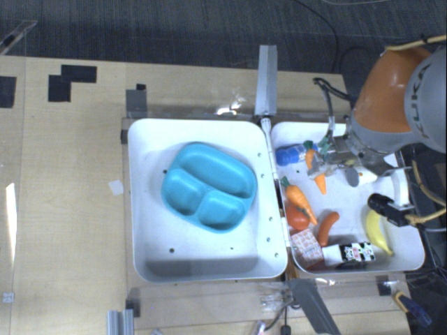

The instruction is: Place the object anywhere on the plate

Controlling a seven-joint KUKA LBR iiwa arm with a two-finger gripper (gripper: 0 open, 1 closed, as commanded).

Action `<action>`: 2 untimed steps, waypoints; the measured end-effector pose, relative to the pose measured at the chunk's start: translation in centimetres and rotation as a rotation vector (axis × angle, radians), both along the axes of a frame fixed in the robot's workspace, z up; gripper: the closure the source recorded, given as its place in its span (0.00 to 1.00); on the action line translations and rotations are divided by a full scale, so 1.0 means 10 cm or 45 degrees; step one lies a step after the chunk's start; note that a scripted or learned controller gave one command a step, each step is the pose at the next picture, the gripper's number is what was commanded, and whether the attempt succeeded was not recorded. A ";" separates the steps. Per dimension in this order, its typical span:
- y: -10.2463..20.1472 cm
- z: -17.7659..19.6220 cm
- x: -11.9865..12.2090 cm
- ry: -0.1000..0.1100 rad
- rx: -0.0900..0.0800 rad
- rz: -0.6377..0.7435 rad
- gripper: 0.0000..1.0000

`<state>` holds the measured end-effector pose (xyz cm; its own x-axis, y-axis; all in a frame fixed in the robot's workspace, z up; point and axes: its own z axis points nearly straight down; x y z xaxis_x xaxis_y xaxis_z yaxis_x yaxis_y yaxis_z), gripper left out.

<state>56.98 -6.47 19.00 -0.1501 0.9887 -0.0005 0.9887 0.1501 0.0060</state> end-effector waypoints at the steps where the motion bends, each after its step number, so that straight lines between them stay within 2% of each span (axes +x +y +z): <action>1: 1.01 -0.05 0.74 0.004 0.001 -0.131 1.00; 2: 1.93 -0.56 0.58 0.004 0.000 0.159 1.00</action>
<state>62.75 12.87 13.37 -0.2725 0.9622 0.0004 0.9622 0.2725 0.0028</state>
